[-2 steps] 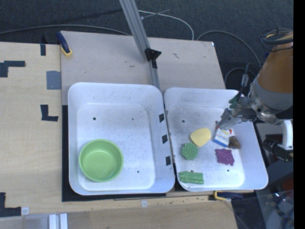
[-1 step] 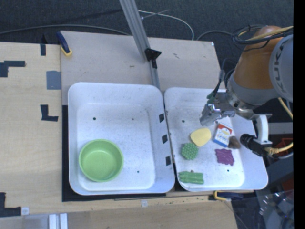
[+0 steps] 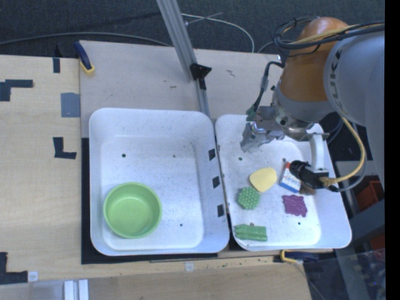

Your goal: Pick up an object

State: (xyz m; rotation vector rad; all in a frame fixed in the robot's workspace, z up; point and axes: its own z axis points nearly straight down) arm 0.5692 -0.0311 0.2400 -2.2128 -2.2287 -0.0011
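Grey end effector (image 3: 250,139) hangs over right bin (image 3: 331,230) upper part, finger state can't tell. Yellow piece (image 3: 264,179), green ball (image 3: 248,198), purple piece (image 3: 294,204) lie below it. Green bowl (image 3: 132,210) in left bin (image 3: 150,120).

The grey arm with its orange band (image 3: 307,61) reaches in from the right, wrist bent downward. Its metal two-finger gripper (image 3: 251,141) points down, fingertips close together.

Even, fairly bright overhead light; white bins (image 3: 150,120) slightly washed out, soft shadow beneath the arm (image 3: 312,67), overall mild blur and coarse grain.
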